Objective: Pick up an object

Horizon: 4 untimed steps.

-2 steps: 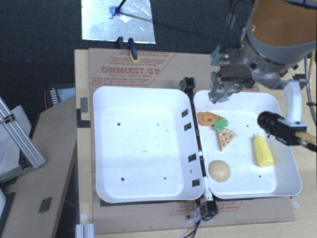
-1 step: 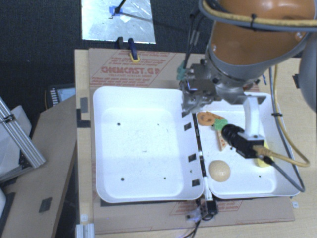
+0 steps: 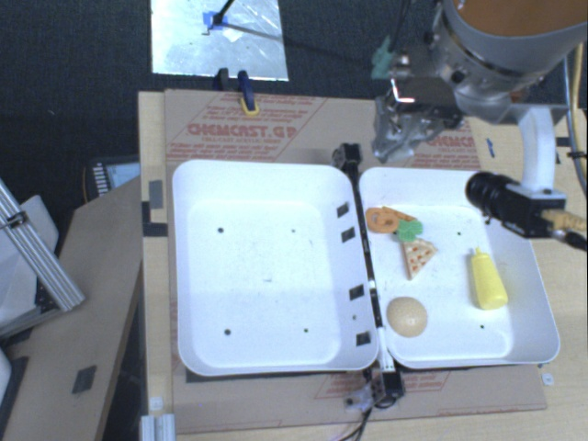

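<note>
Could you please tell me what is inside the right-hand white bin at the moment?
The right bin holds a yellow bottle, a tan ball, a waffle wedge and an orange-and-green toy.

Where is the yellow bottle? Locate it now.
The yellow bottle lies in the right bin, near its right wall, right of the pizza slice.

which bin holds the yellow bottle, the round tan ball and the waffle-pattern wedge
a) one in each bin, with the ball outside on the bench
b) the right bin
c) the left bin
b: the yellow bottle, the round tan ball and the waffle-pattern wedge all lie inside the right bin, while the claw hangs above that bin's far edge.
</note>
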### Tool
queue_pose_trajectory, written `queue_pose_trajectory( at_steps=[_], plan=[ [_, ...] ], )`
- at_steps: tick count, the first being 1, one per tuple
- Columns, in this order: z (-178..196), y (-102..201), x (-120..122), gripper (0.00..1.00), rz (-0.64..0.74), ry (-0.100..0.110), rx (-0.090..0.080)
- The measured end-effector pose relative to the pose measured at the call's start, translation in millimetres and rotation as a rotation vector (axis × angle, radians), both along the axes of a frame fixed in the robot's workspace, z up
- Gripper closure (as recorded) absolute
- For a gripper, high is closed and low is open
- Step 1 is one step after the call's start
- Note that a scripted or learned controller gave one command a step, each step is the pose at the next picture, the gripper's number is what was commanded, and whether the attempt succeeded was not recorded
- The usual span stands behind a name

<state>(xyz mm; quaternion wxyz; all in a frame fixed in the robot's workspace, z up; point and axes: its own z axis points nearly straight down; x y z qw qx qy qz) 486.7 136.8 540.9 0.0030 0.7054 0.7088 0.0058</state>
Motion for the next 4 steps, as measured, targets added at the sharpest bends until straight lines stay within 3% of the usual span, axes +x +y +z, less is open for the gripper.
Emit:
queue_pose_trajectory(
  at_steps=[1, 2, 3, 4],
  plan=[
    [-6.1, 66.8, -0.9, 1.0, 0.005, 0.01, -0.001],
    [-8.2, 99.3, -0.6, 1.0, 0.002, 0.011, -0.002],
    [-8.0, 97.5, -0.4, 0.0, 0.0, 0.011, -0.002],
    [3.6, 97.7, -0.1, 1.0, 0.002, 0.008, -0.001]
  ],
)
